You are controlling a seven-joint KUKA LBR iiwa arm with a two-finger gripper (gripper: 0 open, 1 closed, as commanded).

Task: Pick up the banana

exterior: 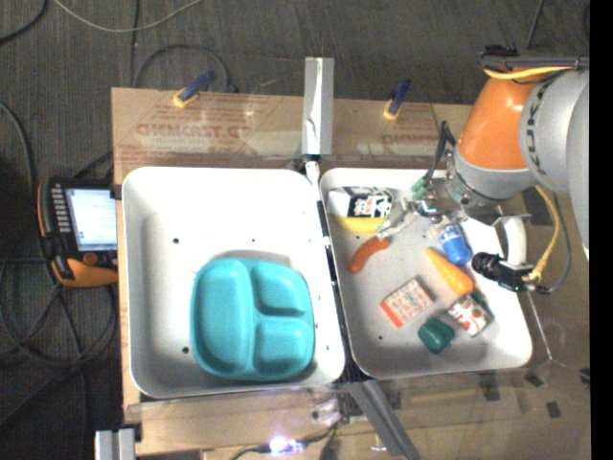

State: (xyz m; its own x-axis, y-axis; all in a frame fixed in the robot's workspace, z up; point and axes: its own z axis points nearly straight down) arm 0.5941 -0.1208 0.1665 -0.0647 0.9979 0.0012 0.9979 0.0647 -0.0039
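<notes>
The banana [357,224] is yellow and lies at the far left corner of the right bin [508,353]. A black-and-white carton [370,202] partly covers it, so just its lower edge shows. My gripper [408,215] hangs low over the back of the right bin, just right of the banana and carton. Nothing can be seen held in it. The orange-banded wrist [498,132] rises behind it at the right.
The right bin also holds an orange carrot-like piece [367,254], a blue bottle [457,245], an orange object [450,272], a red box [407,302], a green cup [438,334] and a red-and-white carton [470,315]. A teal divided plate [254,319] sits in the left bin [153,218].
</notes>
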